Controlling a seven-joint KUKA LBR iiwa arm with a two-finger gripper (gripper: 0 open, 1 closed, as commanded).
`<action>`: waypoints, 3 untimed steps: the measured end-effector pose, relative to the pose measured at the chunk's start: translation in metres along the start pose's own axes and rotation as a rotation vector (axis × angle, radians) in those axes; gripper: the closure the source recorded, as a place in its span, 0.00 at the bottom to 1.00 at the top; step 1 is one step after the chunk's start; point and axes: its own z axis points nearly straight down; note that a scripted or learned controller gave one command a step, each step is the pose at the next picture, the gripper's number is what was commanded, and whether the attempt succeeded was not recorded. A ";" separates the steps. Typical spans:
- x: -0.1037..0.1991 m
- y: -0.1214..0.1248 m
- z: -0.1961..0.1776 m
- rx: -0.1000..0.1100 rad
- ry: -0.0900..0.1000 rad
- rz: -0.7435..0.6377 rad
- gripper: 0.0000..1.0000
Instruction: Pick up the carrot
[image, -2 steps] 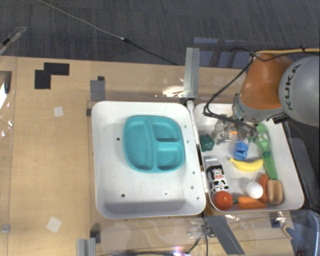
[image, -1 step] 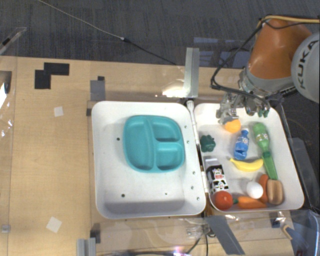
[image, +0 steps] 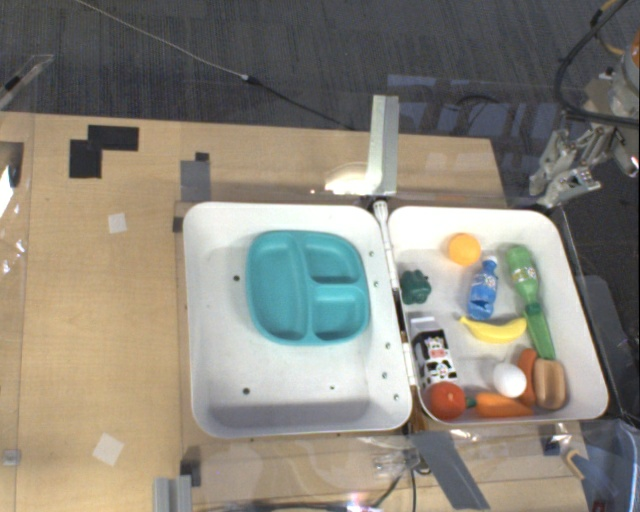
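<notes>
Desk (image: 90, 330) of pale wood carries 2 shallow white bins side by side. Left bin (image: 215, 400) holds 1 item: a teal divided plate (image: 305, 287), lying flat near its middle, 3 compartments visible.

Right bin (image: 575, 290) is crowded. Along its left wall: a dark green piece (image: 415, 286), then a small black-and-white carton (image: 433, 355) below it, then a red tomato (image: 446, 400) at the near left corner. Carrot (image: 502, 405) lies flat along the near wall, just right of the tomato, touching a white egg (image: 510, 380) above it; part of it runs under neighbouring items. Further right, a hot dog bun (image: 549, 383) stands in the near right corner. Mid-bin: an orange ball (image: 463, 248), a blue bottle (image: 484, 288), a yellow banana (image: 495, 329). A green bottle (image: 525, 290) lies along the right side.

Hand (image: 568, 170) hangs beyond the right bin's far right corner, well apart from the carrot, nothing between its fingers; how far they are spread, cannot tell.
</notes>
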 end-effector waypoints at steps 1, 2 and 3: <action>-0.016 -0.060 -0.012 -0.007 0.005 -0.341 1.00; -0.013 -0.064 0.047 -0.014 0.007 -0.736 1.00; -0.013 -0.063 0.091 -0.017 0.005 -1.077 1.00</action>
